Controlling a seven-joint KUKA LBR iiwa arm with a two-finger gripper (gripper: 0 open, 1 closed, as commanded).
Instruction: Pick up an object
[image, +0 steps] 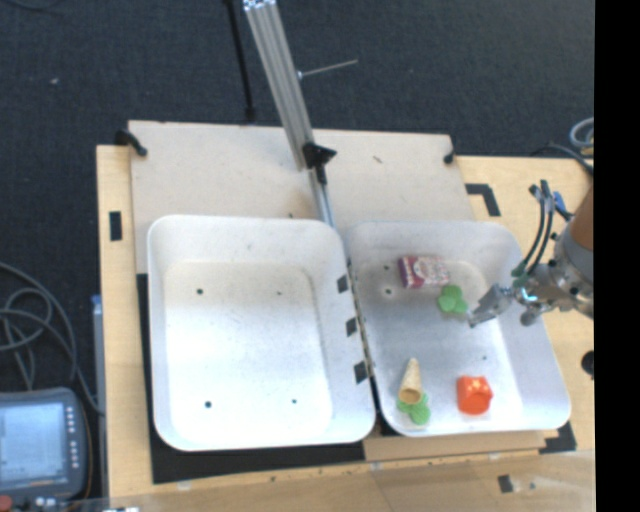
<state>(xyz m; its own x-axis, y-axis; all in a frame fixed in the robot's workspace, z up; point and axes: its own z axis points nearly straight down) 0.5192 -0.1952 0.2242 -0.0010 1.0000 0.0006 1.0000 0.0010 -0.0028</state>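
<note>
Nearest you, an orange rounded block (474, 394) and a tan cone with a green tip (411, 384) sit low in the right white bin (535, 380). Farther up, your gripper (483, 312) hangs beside the small green lump (451, 299); whether it's gripping, I can't tell. Beyond lies a maroon-and-white packet (422, 270).

The wooden bench (120, 300) carries a paler board (220, 170) laid flat on its top. Two shallow white bins sit side by side on it: the left bin (170, 330) and, touching its right wall, the right bin (535, 350). A slanted metal pole (285, 90) meets the board just behind the seam between the bins, held by a black clamp (318, 155). Small black brackets (135, 142) mark the board's rear corners, behind the left bin.
</note>
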